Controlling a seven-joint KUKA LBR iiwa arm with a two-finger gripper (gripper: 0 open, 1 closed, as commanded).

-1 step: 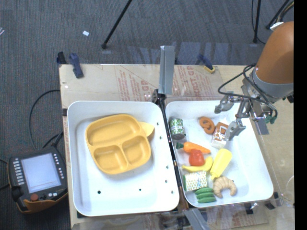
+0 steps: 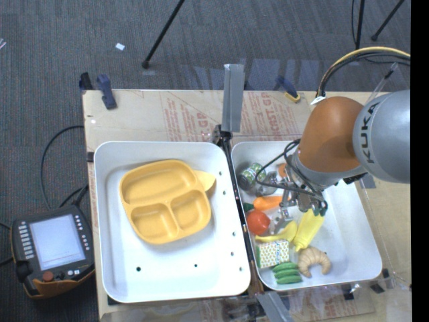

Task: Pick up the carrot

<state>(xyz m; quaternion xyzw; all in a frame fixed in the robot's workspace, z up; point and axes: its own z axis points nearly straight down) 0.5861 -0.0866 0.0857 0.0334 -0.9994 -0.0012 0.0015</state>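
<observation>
Two white bins sit on the surface. The left bin (image 2: 107, 247) holds one yellow divided tray (image 2: 166, 200). The right bin (image 2: 355, 240) holds one carrot (image 2: 268, 203), at 9 o'clock from the pincer (image 2: 287, 215), plus one tomato (image 2: 258, 223), one corn cob (image 2: 308, 228), one can (image 2: 253, 174) and one croissant (image 2: 315, 260). The pincer's opening cannot be told.
</observation>
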